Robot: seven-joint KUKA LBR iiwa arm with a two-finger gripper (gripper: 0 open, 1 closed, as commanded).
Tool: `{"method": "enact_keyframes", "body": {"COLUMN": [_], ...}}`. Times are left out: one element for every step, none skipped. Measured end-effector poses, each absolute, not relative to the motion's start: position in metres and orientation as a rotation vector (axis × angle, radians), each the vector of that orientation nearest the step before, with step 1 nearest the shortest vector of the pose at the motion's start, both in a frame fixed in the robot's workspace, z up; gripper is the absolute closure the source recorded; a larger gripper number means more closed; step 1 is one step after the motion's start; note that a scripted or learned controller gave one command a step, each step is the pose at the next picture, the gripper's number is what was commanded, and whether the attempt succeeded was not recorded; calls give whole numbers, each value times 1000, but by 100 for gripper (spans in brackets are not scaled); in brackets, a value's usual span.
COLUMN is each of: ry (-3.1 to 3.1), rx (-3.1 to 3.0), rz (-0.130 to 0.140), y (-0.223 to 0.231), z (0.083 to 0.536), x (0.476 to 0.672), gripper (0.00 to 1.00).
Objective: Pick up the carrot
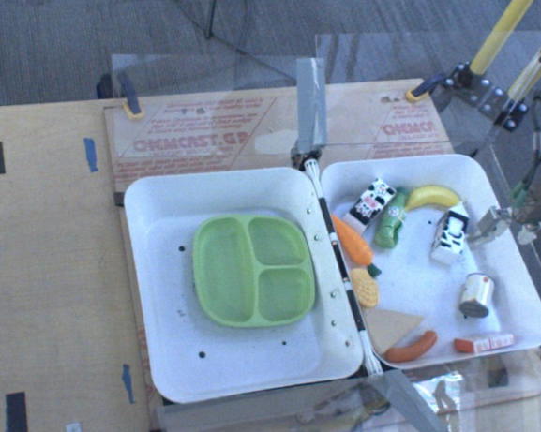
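Observation:
The carrot is orange with a small green stem end. It lies at a slant in the right bin, close along that bin's left wall. My gripper shows as a grey metal shape at the right bin's right side, just beside a black-and-white carton. It is well to the right of the carrot and apart from it. Nothing is visibly held.
The right bin also holds a cow-patterned box, a banana, a green bottle, a yellow corn piece, a tan wedge, a sausage, a can and a red-white packet. A green divided plate lies in the left bin.

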State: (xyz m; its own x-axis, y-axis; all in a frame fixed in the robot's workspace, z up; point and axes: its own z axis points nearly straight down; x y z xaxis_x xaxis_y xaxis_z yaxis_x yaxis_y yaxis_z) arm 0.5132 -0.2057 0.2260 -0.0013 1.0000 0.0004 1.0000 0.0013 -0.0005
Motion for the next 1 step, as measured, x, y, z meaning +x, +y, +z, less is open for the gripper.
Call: {"method": "enact_keyframes", "body": {"ry": [-1975], "rx": [-2445], "rz": [-1], "y": [-121], "z": [239], "x": [528], "gripper": [0]}}
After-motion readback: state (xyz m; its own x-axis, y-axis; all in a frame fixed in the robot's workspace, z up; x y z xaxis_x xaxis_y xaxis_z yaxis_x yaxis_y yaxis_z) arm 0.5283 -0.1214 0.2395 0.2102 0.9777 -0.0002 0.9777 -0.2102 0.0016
